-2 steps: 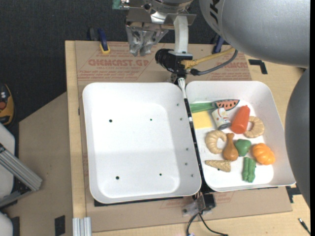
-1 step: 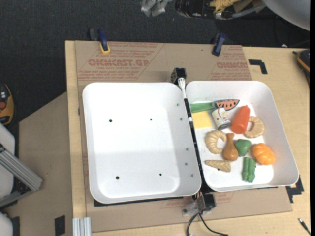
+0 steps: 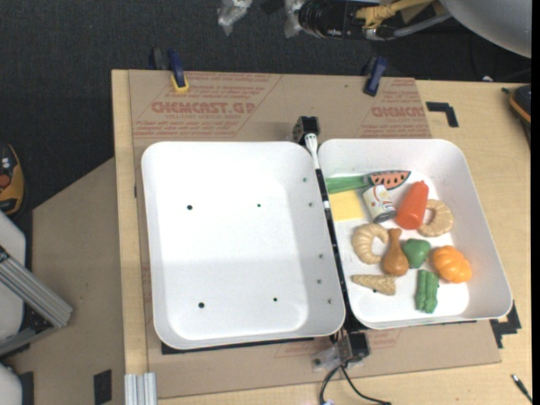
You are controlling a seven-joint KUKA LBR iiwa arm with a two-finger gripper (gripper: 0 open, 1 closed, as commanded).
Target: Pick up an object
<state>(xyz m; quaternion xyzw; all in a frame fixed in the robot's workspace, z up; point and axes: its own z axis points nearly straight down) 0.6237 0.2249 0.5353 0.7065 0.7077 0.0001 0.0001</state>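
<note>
A cardboard-covered tabletop (image 3: 253, 99) carries two shallow white bins side by side, with the pincer (image 3: 268, 5) hanging well above them at the top of the frame, over dark carpet. The pincer's two silvery fingers (image 3: 232, 7) stand spread apart, released, with nothing between them.

The left bin (image 3: 236, 243), the larger expanse of bare white, lies below the pincer, nearer the camera. The right bin (image 3: 472, 226) lies below and to the pincer's right as the camera sees it, and holds every toy.

Among the toys, all well apart from the pincer, the carrot (image 3: 413, 205) lies tilted near the bin's middle, touching a ring-shaped pastry (image 3: 438, 218). The yellow block (image 3: 344, 207) sits against the bin's left wall, with a green strip (image 3: 344, 183) just above it. The watermelon slice (image 3: 390, 178) lies closest to the pincer of the lot, beside a small can (image 3: 380, 202). Farther down sit a croissant (image 3: 369, 241), a drumstick (image 3: 394, 256) touching it, and a green pepper (image 3: 415, 250). The orange pumpkin (image 3: 451, 263) rests farthest right. A green pod (image 3: 427, 292) and a small cone (image 3: 374, 283) lie farthest from the pincer, near the bin's front edge.

Two blue clamps (image 3: 375, 74) grip the tabletop's far edge, just below the pincer.
</note>
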